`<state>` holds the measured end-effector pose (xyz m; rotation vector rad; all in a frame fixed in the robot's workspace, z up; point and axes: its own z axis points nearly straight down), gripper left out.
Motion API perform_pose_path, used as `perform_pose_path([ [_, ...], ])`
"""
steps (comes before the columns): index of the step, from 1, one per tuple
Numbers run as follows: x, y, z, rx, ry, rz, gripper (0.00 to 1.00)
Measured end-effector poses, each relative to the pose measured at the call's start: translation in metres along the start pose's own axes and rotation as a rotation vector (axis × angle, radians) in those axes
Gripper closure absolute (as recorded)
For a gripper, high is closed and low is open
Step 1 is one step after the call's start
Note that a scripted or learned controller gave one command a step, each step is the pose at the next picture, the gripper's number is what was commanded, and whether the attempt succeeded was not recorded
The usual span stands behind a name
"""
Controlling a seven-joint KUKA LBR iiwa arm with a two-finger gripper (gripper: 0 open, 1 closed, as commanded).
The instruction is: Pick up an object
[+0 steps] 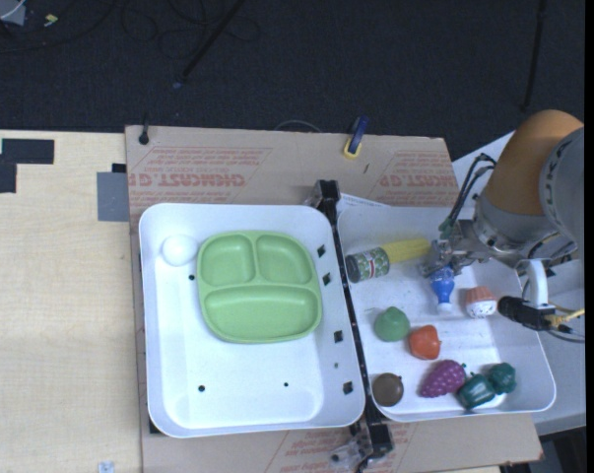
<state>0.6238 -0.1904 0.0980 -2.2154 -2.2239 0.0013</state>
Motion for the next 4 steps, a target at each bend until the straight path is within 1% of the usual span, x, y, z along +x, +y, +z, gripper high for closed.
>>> perform_pose_path([
  [1, 0.000, 0.010, -0.049, -0.005, -0.002, 0.004, 1.00],
  [2, -0.004, 0.014, -0.113, -0.008, -0.003, 0.004, 1.00],
  [3, -0.005, 0.014, -0.130, -0.003, -0.001, 0.002, 1.00],
  [4, 0.043, 0.003, -0.138, 0.000, 0.000, 0.002, 1.00],
])
